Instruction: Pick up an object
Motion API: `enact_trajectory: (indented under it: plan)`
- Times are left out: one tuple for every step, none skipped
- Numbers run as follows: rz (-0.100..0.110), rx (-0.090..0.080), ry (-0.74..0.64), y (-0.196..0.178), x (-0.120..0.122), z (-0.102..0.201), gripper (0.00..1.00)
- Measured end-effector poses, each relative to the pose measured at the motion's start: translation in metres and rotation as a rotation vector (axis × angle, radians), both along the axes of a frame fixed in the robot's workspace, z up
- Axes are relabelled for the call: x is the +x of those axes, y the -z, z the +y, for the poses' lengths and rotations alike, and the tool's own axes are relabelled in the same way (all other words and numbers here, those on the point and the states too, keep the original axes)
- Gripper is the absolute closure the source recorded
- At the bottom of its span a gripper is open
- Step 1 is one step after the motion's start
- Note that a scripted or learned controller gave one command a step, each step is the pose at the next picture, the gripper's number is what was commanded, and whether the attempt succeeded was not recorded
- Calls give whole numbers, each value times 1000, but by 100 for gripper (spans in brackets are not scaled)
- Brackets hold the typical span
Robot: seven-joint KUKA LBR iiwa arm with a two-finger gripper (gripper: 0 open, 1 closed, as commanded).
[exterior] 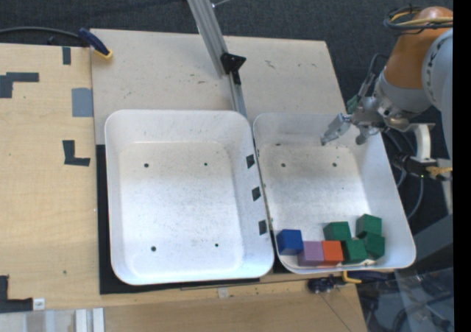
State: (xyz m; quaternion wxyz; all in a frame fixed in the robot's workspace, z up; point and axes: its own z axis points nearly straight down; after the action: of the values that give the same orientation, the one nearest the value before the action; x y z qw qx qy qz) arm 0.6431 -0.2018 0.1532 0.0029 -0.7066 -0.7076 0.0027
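The gripper [344, 129] hangs open and empty over the right bin's [309, 176] far corner. Coloured blocks [335, 242] cluster against the bin's near wall, well apart from it.

The blocks [335, 244] cluster in the right bin's [309, 176] near corner (left bin [176, 191] alongside).
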Motion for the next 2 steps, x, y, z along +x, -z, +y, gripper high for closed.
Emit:
enact_trajectory:
  plan:
    - [1,0,-1,64,-5,5,0]
    - [-5,-2,0,62,-5,6,0]
